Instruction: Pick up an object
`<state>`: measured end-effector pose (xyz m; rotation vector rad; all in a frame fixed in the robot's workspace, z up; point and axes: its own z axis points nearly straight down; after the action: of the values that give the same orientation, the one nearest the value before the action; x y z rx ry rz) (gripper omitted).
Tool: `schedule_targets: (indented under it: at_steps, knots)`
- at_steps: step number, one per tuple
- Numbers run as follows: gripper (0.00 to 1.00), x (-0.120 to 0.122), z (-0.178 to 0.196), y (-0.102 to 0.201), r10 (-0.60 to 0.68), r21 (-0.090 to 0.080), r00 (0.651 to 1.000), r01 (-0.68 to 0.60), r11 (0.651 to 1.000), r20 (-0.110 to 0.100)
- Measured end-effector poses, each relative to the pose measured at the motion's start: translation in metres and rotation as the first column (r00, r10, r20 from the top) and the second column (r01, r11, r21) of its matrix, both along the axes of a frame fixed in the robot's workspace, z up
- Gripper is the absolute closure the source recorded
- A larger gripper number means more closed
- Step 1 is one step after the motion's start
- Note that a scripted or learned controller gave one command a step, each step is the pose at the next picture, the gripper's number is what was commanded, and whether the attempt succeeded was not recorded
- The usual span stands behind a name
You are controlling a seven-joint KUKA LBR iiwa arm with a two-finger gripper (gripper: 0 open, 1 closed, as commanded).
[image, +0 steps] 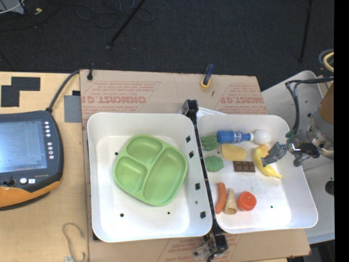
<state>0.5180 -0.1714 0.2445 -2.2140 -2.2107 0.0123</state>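
Cardboard covers the surface (136,94) under both bins. Jaws (271,154) hover at the right bin's (305,201) right edge over the banana (268,168); spread or not, I cannot tell. Nothing is lifted yet.

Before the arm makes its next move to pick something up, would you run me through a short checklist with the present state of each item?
1. Gripper over the right bin: ok.
2. Target within reach: ok, the banana lies right beneath the gripper.
3. Anything held yet: cannot tell.
4. Room around the target: not ok, the chocolate bar and yellow block lie close by.
5. Green plate out of the way: ok, it sits in the left bin.
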Motion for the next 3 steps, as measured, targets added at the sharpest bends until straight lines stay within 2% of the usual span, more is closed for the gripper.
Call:
schedule_targets:
  at_steps: [1, 2, 3]
  knots:
    - [0.00, 0.002, 0.006, 0.000, 0.002, -0.002, 1.000, -0.002, 1.000, 0.011]
    - [0.00, 0.006, -0.039, 0.000, 0.003, -0.001, 1.000, -0.003, 1.000, 0.007]
    - [0.00, 0.000, -0.102, 0.005, 0.003, 0.000, 1.000, -0.003, 1.000, 0.005]
